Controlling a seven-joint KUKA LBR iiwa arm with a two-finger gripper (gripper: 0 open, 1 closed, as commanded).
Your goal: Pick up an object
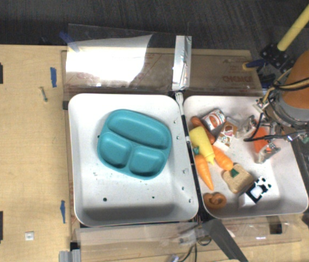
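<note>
Grey arm reaching from right, gripper (264,146) low over right bin (298,198); grip state unclear

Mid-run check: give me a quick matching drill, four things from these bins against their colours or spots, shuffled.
Things:
1. divided plate
2. corn cob
3. carrot
4. checkered cube

Descriptions:
A. black and white, near the right bin's front edge
B. teal, in the left bin
C. orange, lying along the right bin's left wall
D. yellow, just above the carrot in the view

Pairs: 1-B, 2-D, 3-C, 4-A
</note>
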